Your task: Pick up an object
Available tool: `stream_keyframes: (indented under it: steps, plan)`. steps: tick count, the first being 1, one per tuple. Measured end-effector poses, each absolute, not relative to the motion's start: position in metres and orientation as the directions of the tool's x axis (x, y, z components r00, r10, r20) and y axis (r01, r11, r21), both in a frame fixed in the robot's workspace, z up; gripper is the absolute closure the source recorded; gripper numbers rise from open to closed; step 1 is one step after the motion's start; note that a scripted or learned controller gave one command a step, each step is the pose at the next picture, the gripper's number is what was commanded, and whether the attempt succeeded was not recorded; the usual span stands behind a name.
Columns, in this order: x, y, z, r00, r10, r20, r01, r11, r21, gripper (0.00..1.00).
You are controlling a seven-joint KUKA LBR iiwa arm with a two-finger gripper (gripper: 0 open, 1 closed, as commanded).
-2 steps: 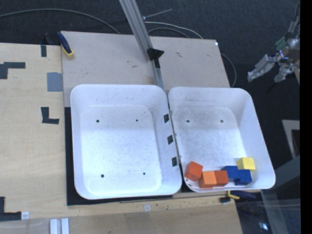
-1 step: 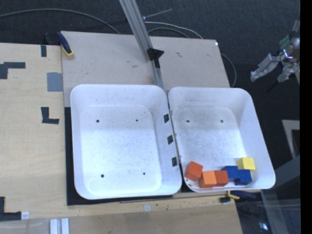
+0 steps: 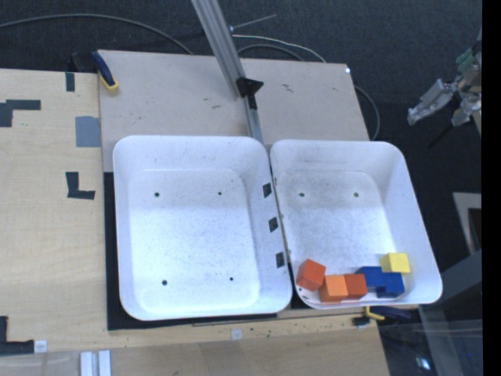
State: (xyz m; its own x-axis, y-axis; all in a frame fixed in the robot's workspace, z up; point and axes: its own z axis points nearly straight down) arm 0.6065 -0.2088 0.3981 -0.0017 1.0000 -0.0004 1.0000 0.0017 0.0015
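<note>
Dark carpet-like floor (image 3: 407, 22): charcoal grey, surrounding the worktop at the top and right of the view; thin pale cables (image 3: 117, 23) curve across it behind the worktop.
Worktop (image 3: 47, 233): pale wood, with several grey and dark tape patches (image 3: 88, 130) on its left part; a lighter beige board (image 3: 172, 92) lies on it, behind and under the bins.
Left bin (image 3: 129, 210): shallow, white, speckled with fine dark marks, four small dark dots on its floor.
Right bin (image 3: 407, 202): same white and speckled, its left rim touching the left bin's rim; small dark clips sit along that shared edge.
Metal rail (image 3: 215, 26): silvery aluminium profile slanting from the top edge down to the gap between the bins, with a black bracket partway along.
Gripper (image 3: 450, 104): at the right edge, over the dark floor, well apart from the bins and beyond the right bin's far corner; too small and blurred to tell how its fingers stand, and nothing is visibly held.
Blocks: clustered in the near corner of the right bin — a blue block (image 3: 382, 281), an orange-red block (image 3: 311, 274), an orange block (image 3: 337, 287) just beside a red-orange one (image 3: 356, 285), and a yellow block (image 3: 395, 263) against the blue.
Clamp (image 3: 105, 70): blue with a yellow tip, at the beige board's far left corner.
</note>
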Motion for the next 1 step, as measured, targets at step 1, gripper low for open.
stream_keyframes:
  steps: [1]
  plan:
    - [0.6460,-0.2081,0.4402,-0.004,1.000,-0.003,1.000,0.004,0.006,0.00]
